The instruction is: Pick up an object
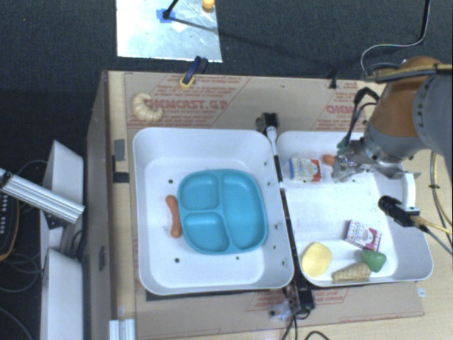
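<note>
**Claw low at the right bin's far end, packet just to its left**

Arm reaches in from the right, orange band above the wrist, wrist bent down into the right bin [417, 257]. Gripper [342, 167] sits low near the bin's far wall; whether its fingers are spread or pressed together, cannot tell. Nothing visibly pinched.

Nearest target: small white packet [305, 168], lying just left of the claw in the view, long axis running roughly toward it. A small orange piece [328, 159] lies between them, touching or nearly so.

Judgement: a short leftward shift would centre the claw over the packet.

Robot lab: bench [233, 98], paired bins [212, 144], cabling [425, 20].
</note>
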Motion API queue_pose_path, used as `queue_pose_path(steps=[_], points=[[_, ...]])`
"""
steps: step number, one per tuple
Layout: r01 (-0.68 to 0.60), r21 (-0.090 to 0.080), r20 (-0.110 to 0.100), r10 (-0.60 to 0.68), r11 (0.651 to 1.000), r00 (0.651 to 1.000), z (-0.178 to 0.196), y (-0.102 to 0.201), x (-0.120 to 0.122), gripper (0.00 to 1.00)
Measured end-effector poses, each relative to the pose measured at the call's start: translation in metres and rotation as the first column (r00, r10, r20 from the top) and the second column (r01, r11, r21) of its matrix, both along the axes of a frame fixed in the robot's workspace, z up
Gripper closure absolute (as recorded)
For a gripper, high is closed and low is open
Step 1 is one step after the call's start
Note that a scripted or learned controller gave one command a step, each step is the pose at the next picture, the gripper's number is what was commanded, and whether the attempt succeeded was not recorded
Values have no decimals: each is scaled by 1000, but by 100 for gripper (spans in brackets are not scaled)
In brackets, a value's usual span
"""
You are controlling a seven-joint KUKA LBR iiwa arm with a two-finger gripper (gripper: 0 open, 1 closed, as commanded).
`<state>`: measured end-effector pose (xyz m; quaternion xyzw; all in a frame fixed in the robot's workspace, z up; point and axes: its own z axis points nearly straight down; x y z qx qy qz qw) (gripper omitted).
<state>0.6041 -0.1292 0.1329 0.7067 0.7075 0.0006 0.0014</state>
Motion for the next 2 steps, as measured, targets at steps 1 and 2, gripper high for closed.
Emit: queue_pose_path(steps=[1,2], points=[[0,0,-2,0,1000,1000,10,-18,-28,100],[-3,2,1,3,1000,1000,53,40,-8,100]])
